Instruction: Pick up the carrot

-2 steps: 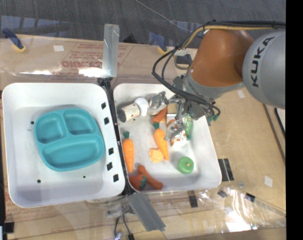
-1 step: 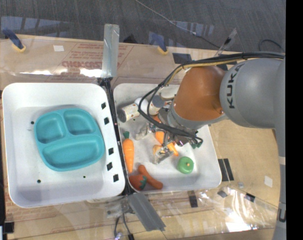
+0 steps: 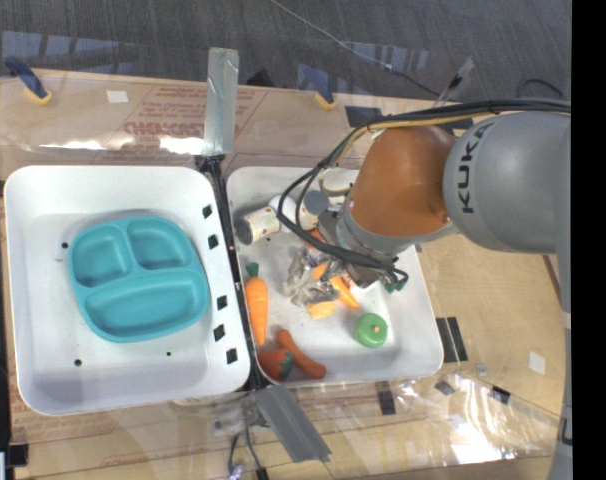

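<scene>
The carrot [image 3: 256,308] is located in the right bin [image 3: 423,343], close against that bin's left wall, just beside the divider that separates it from the left bin [image 3: 23,268]. Its long axis runs roughly parallel to that wall — the thick end toward the far side of the bin, the tapered end toward the near side, where it almost meets a reddish-brown sausage-shaped piece [image 3: 293,358].

The claw [image 3: 318,273] is positioned over the middle of the right bin, below the orange band of the arm [image 3: 403,183]. It is largely hidden by the wrist and by a cluster of small orange and grey items [image 3: 328,293] beneath it, so it cannot be told whether the claw is released or clenched, and nothing is seen gripped by it.

From the claw, the carrot lies toward the left wall of the right bin and slightly nearer the viewer. The two are near but not touching; a strip of bare bin floor is visible between them. A green round item [image 3: 371,330] lies on the opposite side of the claw from the carrot, and a white cylinder [image 3: 258,226] lies beyond the carrot's thick end.

It is judged that a sideways shift toward the left wall is required, with the grip set across the carrot's long axis. The closeness of the wall is judged to leave little room on that side — a likely cause of a failed grasp.
</scene>
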Motion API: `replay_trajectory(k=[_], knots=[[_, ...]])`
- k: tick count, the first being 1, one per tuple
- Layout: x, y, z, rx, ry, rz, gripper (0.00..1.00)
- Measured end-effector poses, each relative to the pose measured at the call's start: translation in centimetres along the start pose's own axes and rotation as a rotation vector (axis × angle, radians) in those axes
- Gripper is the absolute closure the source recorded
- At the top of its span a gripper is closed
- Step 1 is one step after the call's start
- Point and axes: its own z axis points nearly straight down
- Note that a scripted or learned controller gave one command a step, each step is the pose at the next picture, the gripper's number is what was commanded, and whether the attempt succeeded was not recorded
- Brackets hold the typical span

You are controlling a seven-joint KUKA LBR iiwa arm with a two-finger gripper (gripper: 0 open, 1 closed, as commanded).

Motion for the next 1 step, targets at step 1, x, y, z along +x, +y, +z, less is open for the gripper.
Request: replay_trajectory(k=[1], knots=[[-11.22,0.33,-9.55,0.006,-0.008,0.136,1.00]])
